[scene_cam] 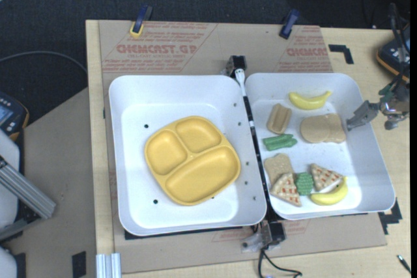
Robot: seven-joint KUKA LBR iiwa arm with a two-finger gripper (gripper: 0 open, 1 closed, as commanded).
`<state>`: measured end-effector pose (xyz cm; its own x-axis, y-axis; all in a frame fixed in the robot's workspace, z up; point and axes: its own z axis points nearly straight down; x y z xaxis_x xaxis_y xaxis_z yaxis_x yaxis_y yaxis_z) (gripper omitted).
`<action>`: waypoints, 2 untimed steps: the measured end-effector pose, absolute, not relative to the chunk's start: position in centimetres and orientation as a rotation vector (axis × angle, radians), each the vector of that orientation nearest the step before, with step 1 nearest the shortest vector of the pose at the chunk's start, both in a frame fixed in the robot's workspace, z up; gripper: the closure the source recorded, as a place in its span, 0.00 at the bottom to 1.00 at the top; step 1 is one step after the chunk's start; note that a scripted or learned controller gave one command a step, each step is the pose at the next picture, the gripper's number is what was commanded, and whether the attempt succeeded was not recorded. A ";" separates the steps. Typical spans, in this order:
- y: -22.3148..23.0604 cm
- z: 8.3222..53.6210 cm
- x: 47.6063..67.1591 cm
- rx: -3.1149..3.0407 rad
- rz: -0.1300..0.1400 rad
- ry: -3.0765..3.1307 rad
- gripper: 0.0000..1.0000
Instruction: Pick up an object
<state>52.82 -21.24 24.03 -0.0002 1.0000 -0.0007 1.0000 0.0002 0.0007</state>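
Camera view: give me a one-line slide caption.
Gripper at the right bin's edge beside a tan bread slice, with toy foods below; yellow divided plate lies in the left bin.

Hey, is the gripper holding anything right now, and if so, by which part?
Nothing is held. The gripper hangs over the right bin's far right side, beside the tan bread slice, with nothing between its fingers.

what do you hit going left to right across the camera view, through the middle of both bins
yellow divided plate → green bean piece → tan bread slice → gripper at the right bin's far side
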 end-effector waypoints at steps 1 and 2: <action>-14.2 10.5 51.2 2.228 -0.008 2.238 0.00; -2.6 18.9 52.7 2.204 0.016 2.236 0.00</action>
<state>52.73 -2.65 18.87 -0.0144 0.9999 0.0058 0.9999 0.0143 0.0090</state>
